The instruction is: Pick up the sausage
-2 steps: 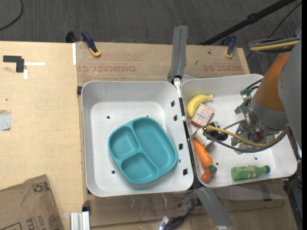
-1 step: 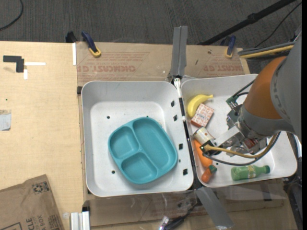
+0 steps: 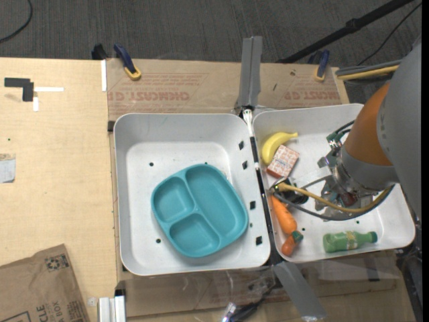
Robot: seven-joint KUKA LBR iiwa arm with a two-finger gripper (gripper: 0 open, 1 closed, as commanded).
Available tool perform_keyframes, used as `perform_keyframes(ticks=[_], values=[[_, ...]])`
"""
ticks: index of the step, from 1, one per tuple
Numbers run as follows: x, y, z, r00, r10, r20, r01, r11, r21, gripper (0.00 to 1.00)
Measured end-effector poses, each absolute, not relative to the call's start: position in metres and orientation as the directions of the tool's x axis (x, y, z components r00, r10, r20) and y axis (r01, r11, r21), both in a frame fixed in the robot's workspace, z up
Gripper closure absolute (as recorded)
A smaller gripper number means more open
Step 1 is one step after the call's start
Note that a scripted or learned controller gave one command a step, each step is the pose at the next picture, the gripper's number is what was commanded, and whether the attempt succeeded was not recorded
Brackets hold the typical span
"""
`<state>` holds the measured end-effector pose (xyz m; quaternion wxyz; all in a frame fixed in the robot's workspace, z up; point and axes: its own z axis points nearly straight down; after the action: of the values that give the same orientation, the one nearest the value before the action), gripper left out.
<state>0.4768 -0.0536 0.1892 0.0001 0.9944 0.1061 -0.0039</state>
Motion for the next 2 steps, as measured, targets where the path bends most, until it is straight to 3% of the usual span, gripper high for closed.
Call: perform_keyframes(ticks=[1, 2], values=[[0.477, -0.053, 0.196, 0.976, 0.216, -0.014, 0.216, -0.976, -0.001, 1.0], [0.478, -0.09, 0.106, 0.93, 0.367, 0.0, 0.367, -0.93, -0.006, 1.0]])
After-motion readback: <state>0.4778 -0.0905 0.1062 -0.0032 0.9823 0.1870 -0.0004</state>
